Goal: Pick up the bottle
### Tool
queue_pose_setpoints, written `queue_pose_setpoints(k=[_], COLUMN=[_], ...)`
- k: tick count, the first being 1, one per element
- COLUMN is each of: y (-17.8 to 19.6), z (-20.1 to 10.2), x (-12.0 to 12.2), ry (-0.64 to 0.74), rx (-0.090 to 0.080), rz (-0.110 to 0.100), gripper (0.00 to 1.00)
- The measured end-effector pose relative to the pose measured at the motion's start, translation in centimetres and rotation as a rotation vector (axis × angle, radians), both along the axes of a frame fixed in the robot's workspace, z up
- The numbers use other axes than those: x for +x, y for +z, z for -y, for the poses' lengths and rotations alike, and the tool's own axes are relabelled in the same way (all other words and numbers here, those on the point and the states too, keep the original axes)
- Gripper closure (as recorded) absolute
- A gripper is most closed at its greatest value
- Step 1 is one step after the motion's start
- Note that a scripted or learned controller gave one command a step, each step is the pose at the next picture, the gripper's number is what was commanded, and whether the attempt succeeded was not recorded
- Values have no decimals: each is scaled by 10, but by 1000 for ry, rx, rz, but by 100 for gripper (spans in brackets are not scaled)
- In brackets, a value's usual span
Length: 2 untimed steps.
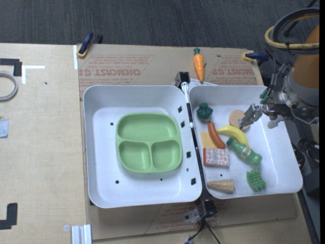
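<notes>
The bottle [244, 151] is green with a yellow band and lies on its side in the right bin [282, 162], its neck pointing up-left toward a banana [232, 132]. My gripper [249, 117] hangs over the upper middle of that bin, beside a round tan cookie [235, 118] and a little up from the bottle. It is open and nothing sits between its fingers. The bottle is fully in view and apart from the gripper.
Around the bottle lie a hot dog [216, 135], a red cracker block [216, 157], a broccoli [204, 111], a cone [221, 185] and a green ridged piece [256, 180]. The left bin [96, 151] holds a green divided tray [149, 143]. A carrot [198, 65] rests behind the bins.
</notes>
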<state>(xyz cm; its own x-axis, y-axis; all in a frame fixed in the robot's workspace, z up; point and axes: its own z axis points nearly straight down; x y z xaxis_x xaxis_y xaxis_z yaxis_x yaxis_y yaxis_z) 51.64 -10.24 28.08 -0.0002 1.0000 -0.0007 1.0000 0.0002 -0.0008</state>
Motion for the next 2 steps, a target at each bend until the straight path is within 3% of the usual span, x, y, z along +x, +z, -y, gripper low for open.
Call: queue_pose_setpoints(k=[1,2], y=[9,-15], z=[0,-62], x=[0,-39], ry=[-1,99], rx=[-1,0], rz=[0,-1], gripper=[100,100])
